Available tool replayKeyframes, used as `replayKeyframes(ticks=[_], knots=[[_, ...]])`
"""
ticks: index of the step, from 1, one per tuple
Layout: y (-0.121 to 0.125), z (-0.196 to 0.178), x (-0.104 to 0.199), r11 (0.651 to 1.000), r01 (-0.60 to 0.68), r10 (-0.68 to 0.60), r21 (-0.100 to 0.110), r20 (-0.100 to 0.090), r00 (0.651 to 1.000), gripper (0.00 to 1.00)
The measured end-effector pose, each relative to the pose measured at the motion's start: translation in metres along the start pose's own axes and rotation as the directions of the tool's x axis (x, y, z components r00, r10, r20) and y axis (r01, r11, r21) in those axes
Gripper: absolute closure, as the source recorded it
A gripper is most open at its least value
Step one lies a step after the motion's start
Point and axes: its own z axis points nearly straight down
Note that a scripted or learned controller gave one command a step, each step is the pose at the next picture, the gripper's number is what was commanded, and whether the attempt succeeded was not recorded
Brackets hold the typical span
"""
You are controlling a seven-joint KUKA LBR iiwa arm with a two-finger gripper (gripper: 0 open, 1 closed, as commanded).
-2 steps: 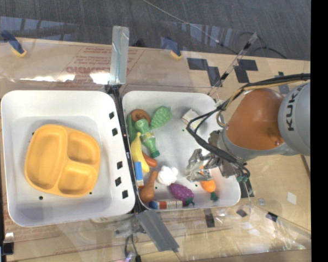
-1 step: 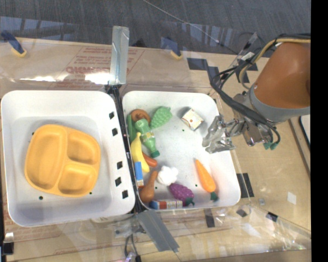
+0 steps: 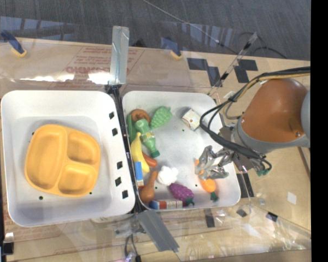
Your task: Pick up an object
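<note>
Insp. 1: Gripper [image 3: 210, 168] sits low in right bin [image 3: 175, 98], near its right wall, arm [image 3: 273, 119] reaching in from the right w/ orange band above the wrist; can't tell if it's spread or closed, metal too cluttered.

Insp. 2: Anything nearby?

Insp. 1: Orange carrot [image 3: 209, 186] lies just below the gripper, touching or nearly so; not seen clamped. Purple grapes [image 3: 180, 191] below-left; white item [image 3: 167, 174] left of it; yellow banana [image 3: 137, 153] further left by the bin's left wall.

Insp. 2: Rest of the lot?

Insp. 1: Green toys [image 3: 161, 117] up-left of gripper; small cream block [image 3: 190, 119] above it; brown piece [image 3: 148, 189] low-left. Left bin [image 3: 16, 108] well apart to the left, holds yellow divided tray [image 3: 63, 160].
</note>
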Motion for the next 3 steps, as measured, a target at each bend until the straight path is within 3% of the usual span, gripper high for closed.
replayKeyframes(ticks=[1,2,3], knots=[[0.118,-0.040,-0.087,0.991,-0.134,0.134,-0.001,0.007,0.991,1.00],[0.070,-0.137,-0.116,0.939,-0.345,0.345,0.003,0.009,0.938,1.00],[0.004,-0.124,-0.153,0.999,0.034,-0.034,0.003,0.003,0.999,1.00]])
